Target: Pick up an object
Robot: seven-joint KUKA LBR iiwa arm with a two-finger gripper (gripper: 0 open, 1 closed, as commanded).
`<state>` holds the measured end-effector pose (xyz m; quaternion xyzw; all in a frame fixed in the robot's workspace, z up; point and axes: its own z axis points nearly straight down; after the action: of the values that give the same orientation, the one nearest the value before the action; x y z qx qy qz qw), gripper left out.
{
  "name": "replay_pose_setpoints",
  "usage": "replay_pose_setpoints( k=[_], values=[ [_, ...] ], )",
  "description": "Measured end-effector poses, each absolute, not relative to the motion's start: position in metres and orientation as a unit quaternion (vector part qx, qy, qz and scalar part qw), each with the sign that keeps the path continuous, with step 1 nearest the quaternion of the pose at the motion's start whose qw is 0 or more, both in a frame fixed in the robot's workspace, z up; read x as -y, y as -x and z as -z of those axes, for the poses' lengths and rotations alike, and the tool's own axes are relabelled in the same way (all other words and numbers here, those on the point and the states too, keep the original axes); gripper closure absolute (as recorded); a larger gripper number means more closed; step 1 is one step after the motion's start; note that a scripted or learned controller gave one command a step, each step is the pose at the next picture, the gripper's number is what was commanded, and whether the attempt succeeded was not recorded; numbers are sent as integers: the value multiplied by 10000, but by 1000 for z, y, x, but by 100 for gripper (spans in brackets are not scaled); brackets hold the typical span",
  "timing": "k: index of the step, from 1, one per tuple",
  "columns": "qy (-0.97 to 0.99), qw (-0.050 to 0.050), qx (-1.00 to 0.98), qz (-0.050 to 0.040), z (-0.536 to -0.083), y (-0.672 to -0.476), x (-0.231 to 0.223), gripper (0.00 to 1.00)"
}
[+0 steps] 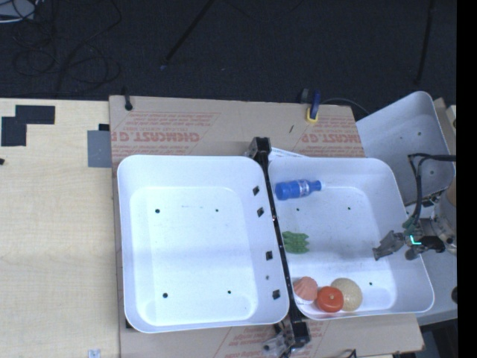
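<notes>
Two shallow white bins sit side by side on a cardboard sheet; the left bin (194,241) takes the middle of the frame, the right bin (373,181) the right half. The gripper (399,246) hangs at the right bin's right wall, low right of the frame, a small green light just beside it; whether it is open or closed I cannot tell from here, and nothing shows between its tips. A blue bottle (297,189) lies on its side near the right bin's upper left corner. Below it, close to the divider between the bins, a small green object (295,242). In the bin's lower left corner, three round pieces are bunched together: pinkish (304,288), red-orange (329,299), pale cream (349,292), the red one touching both neighbours. All are well apart from the gripper.
</notes>
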<state>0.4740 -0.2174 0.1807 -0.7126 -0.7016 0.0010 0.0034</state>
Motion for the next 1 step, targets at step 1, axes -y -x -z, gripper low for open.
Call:
replay_pose_setpoints(
  k=[1],
  values=[
    [7124,37,7017,-9,-191,-474,218,100]
  ],
)
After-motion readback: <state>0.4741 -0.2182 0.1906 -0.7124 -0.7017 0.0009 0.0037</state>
